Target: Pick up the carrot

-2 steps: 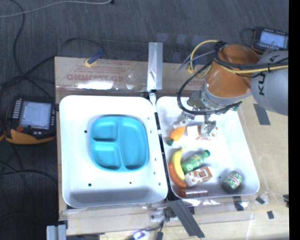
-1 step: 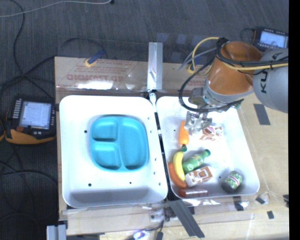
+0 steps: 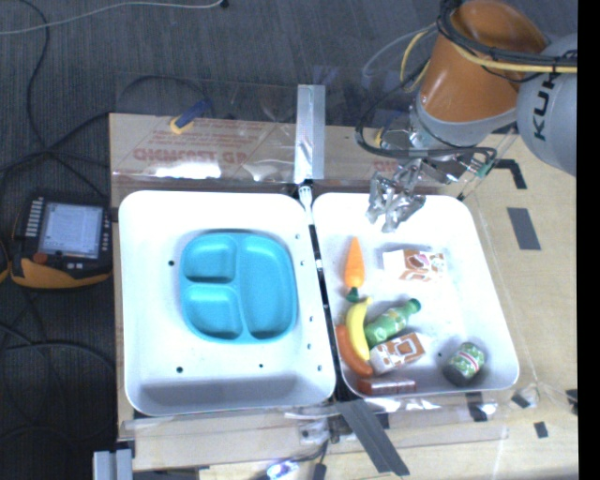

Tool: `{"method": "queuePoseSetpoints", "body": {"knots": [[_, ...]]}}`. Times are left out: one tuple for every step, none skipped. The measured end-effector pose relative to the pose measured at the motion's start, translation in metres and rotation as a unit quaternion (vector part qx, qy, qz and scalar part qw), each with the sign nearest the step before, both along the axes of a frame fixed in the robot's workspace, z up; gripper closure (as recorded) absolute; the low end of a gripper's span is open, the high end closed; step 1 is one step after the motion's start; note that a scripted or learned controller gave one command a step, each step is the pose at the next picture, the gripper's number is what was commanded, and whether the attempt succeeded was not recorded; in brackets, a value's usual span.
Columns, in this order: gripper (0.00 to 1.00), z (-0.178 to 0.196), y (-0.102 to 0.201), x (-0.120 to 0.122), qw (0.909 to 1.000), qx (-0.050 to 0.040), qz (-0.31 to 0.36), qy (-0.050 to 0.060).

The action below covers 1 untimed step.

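We see the carrot (image 3: 353, 263) lying in the right bin (image 3: 483, 253) near its left wall, just above the banana (image 3: 356, 323). Our gripper (image 3: 390, 211) hangs over the bin's top edge — well apart from the carrot — fingers slightly parted, nothing between them. The left bin (image 3: 150, 225) bears a blue tray (image 3: 237, 286).

Dark grey carpet (image 3: 56, 103) lay around the pale table (image 3: 553, 309), with thin cables (image 3: 37, 19) trailing across it and a handheld pendant (image 3: 61, 239) resting at the left.
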<state>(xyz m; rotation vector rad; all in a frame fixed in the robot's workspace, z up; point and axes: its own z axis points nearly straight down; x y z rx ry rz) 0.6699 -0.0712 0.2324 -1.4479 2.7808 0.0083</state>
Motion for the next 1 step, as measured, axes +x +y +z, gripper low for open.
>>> {"method": "queuePoseSetpoints", "body": {"knots": [[0.0,0.0,-0.0003,0.0,1.0,0.0,0.0,0.0]]}}
